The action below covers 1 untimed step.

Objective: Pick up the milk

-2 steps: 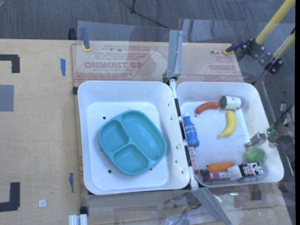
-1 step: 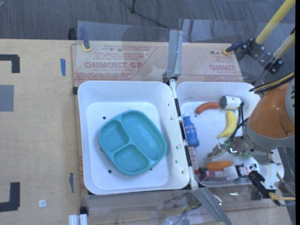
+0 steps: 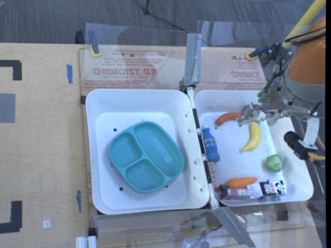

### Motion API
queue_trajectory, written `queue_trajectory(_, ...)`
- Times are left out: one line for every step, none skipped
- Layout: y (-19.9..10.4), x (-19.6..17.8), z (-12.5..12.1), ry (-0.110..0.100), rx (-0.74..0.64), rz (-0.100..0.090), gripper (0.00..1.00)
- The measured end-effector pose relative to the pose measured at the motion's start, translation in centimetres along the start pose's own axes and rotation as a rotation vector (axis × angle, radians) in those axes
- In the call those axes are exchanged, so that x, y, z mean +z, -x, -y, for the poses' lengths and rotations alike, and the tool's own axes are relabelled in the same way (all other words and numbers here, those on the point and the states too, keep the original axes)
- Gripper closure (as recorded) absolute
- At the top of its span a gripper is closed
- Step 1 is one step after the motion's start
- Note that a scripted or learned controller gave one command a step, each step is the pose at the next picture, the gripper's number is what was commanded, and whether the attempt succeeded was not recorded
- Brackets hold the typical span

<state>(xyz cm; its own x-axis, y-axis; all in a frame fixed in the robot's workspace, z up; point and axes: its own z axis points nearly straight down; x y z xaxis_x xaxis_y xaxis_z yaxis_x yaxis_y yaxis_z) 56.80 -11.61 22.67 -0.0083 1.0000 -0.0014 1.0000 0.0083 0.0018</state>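
Crowding is what I am worrying about from here: the milk [image 3: 272, 188], a small black-and-white carton, is lying on its side against the near wall of the right bin [image 3: 305, 192], with a red-and-white packet [image 3: 239, 192] touching its left end and a carrot [image 3: 241, 182] just beside that. I am judging that a descent there could clip the bin wall, or land on the packet or carrot instead, and a carton lying flat may slide along the wall rather than seat in a grasp. The green lime [image 3: 274, 162] is sitting near the carton's far side and could get nudged too. Right now the arm is reaching in from the right, its orange band high over the bin's far right corner, and the gripper [image 3: 252, 115] is hanging low over the far part of the right bin, just above the top of the banana [image 3: 252, 137] and beside a red-orange pepper [image 3: 228, 119], well apart from the milk. I am seeing nothing clamped in it, and whether it is spread or closed I cannot tell.
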Motion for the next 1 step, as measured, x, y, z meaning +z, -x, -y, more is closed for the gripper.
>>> queue_trajectory(-9.60,4.22,1.04,-0.003,-0.037,-0.002,0.00)
